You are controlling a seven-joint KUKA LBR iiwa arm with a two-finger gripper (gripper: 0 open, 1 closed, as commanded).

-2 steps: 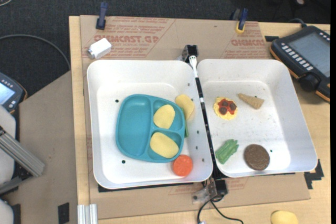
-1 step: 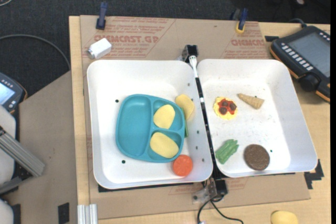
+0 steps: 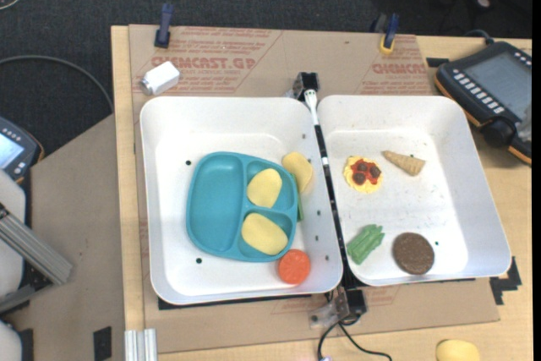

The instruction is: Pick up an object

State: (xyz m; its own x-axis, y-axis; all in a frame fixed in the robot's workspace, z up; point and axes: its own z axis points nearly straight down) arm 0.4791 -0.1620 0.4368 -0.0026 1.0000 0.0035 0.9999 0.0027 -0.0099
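Objects to pick, left bin: a teal plastic tray with three compartments (image 3: pixel 221 207) lies in the left shallow white bin (image 3: pixel 156 182). One pale yellow rounded piece (image 3: pixel 265 187) sits in the tray's upper right compartment and a second yellow rounded piece (image 3: pixel 264 234) in its lower right compartment. The large left compartment holds nothing.
Beside the tray: a third yellow rounded piece (image 3: pixel 297 171) touches the tray's upper right corner, near the wall between the bins. An orange-red ball (image 3: pixel 295 266) lies just off the tray's lower right corner.
Objects to pick, right bin: in the right shallow white bin (image 3: pixel 482 182) lie a small yellow disc with red and dark spots (image 3: pixel 363 174), a tan cone-shaped wedge (image 3: pixel 404 162) just to its right, a green ridged piece (image 3: pixel 365 243) near the front wall, and a flat brown round disc (image 3: pixel 413 253) beside it.
Claw: whether it is released, clenched or grasping something cannot be told.
Bench: a brown cardboard sheet (image 3: pixel 254 55) lies under both bins, with a small white block (image 3: pixel 160 79) on it behind the left bin.
Off the bench: a black handheld control unit (image 3: pixel 494 89) rests to the right.
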